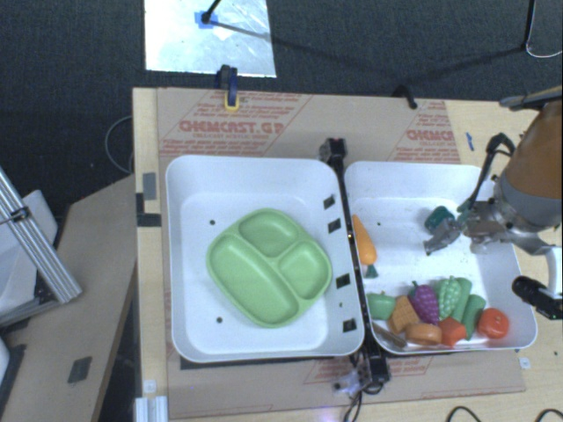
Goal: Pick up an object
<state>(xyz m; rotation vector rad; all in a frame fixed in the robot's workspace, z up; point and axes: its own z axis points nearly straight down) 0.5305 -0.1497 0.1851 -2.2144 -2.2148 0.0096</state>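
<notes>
2 white bins point(264, 170) sit on a cardboard-covered bench point(264, 126) above dark carpet point(70, 42); hand point(437, 236) grip unclear.

Right bin point(405, 178) upper floor: bare white, room for me to pass
Near edge: heaped toy food point(435, 310) crowds it
Divider side: carrot point(363, 243) lies against the wall
Left bin point(246, 170): green plate point(268, 266) fills the middle, bare margins around

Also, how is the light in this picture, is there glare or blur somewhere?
In the camera view the light is even; the white bins look bright but keep detail, the foil sheet on the dark floor glares, the green plate is sharp, and the tool looks slightly soft.
</notes>
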